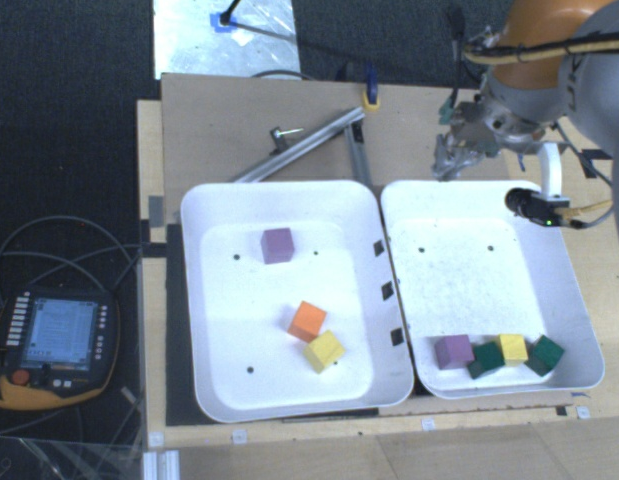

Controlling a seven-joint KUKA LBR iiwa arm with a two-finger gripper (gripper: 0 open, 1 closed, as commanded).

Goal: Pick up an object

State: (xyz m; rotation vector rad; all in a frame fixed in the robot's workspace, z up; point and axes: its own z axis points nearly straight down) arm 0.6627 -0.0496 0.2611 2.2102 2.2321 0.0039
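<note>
From my remote station I see the gripper (pixel 457 158) hanging above the far rim of the right bin (pixel 469 268), near its far left corner. Its fingertips are blurred against the bench, so I cannot tell how the hand is set, and I see nothing between them.

The task names no particular object, so I judge by distance. In the right bin, 4 cubes stand in a row along the near wall: a purple cube (pixel 453 350), a dark green cube (pixel 484 358), a yellow cube (pixel 513 347) and another green cube (pixel 545 353). They touch or almost touch each other. All 4 lie well apart from the gripper, toward the near side of the view, across the bare floor of the bin.

In the left bin (pixel 219 268) there are 3 more: a purple block (pixel 277 245) standing alone near the far side, and an orange cube (pixel 307 320) touching a yellow block (pixel 325 350) closer to the near side.

The relation that matters, I think, is this: the lone purple block lies to the left of the gripper and a little nearer to the camera, past the wall between the bins. It has free space on all sides, so in my judgement it is the easier target. The row in the right bin is crowded, and the fingers may push a neighbour.
</note>
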